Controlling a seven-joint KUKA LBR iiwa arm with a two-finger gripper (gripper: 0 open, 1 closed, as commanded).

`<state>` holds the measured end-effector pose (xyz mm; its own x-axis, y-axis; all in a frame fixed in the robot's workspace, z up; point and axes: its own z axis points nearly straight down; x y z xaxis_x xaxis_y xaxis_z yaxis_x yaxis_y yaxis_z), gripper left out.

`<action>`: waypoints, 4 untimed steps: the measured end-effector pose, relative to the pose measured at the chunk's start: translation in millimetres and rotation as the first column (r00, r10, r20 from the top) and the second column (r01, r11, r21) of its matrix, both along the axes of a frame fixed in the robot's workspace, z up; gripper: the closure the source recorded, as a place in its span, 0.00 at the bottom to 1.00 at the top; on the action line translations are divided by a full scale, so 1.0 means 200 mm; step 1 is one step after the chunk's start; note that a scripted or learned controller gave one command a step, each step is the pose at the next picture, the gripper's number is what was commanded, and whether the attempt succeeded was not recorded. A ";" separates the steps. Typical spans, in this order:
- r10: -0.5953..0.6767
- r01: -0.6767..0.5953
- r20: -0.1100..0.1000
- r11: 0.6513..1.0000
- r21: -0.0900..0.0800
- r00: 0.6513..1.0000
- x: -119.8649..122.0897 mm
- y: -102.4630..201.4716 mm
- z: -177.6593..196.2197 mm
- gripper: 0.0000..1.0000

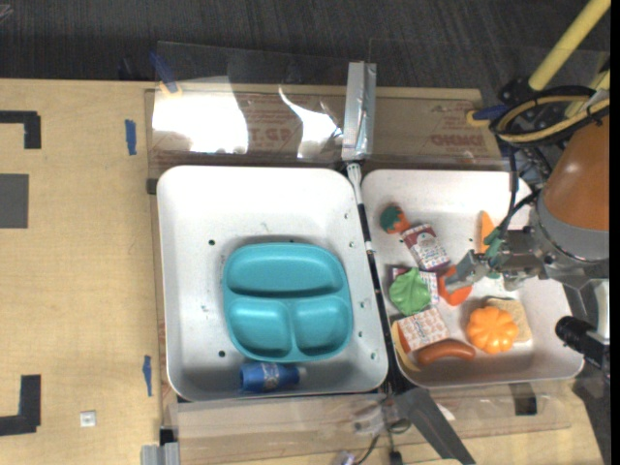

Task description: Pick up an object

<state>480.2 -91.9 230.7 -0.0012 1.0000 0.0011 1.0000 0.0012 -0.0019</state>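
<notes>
We see a pale wooden bench (77, 289) marked with black tape corners (24, 129) and blue tape bits (130, 136). Behind it lies dark carpeted floor (291, 8). Glare brightens a cardboard panel (426, 124).

**Surfaces and finishes on the bench**

I am seeing the left bin (184, 260) showing as smooth white plastic with a soft sheen, and the right bin (552, 361) looking the same. The teal divided tray (287, 298) is reading as matt moulded plastic. The blue can (271, 376) is giving off a faint metallic gloss. The orange pumpkin (493, 326) is looking like shiny ribbed plastic, and the sausage (446, 353) is glinting, glossy and smooth. The small packets (426, 248) are appearing as printed paper or foil. The bench (77, 289) is presenting as pale matt wood. The clear sheet (252, 114) behind the bins is glaring brightly.
</notes>
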 end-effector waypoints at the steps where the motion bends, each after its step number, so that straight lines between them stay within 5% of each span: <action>1: -0.132 0.132 -0.002 0.991 -0.001 0.991 0.09 -0.15 -0.60 0.00; 2: -0.190 0.190 0.022 0.982 -0.002 0.981 0.58 -0.16 -0.68 0.00; 3: -0.200 0.201 0.025 0.980 -0.001 0.979 0.51 -0.05 -0.68 0.00; 4: -0.195 0.195 0.004 0.981 -0.002 0.981 0.82 -0.20 -0.72 0.00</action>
